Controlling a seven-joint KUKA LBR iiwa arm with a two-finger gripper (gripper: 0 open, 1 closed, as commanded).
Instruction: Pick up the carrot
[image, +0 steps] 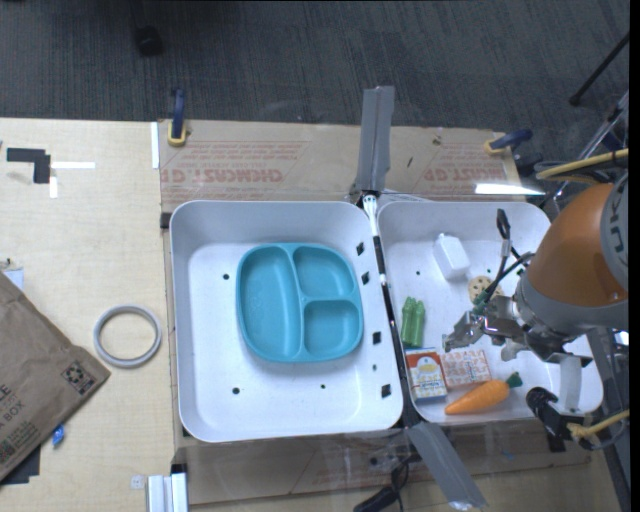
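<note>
Carrot (479, 396) is seen ungrasped in the right bin (425, 222); jaws (468, 332) hover nearby, their opening unclear; descent awaited.

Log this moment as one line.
task: pick up orange carrot | carrot: lying in right white bin, near front wall | gripper: above it, not holding

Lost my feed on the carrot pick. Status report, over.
Gripper low in right bin, above the small cartons. Carrot lies loose at bin's near edge, not held. Cartons touch carrot; green packet further left.
</note>
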